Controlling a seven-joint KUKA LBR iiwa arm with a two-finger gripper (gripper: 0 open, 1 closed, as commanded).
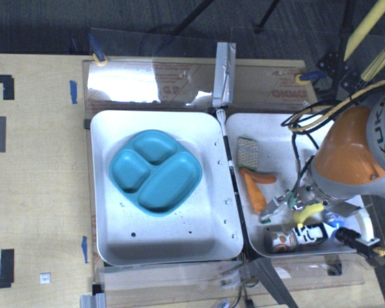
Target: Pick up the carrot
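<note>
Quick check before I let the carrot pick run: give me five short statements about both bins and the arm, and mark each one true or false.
1. The blue divided plate sits in the left bin. True.
2. The carrot lies on the blue plate. False: it lies in the right bin, near the divider.
3. The gripper is above the right bin. True.
4. The carrot is between the gripper's fingers. False: it lies apart, on the bin floor.
5. The arm reaches over the left bin. False: it is over the right bin.
</note>
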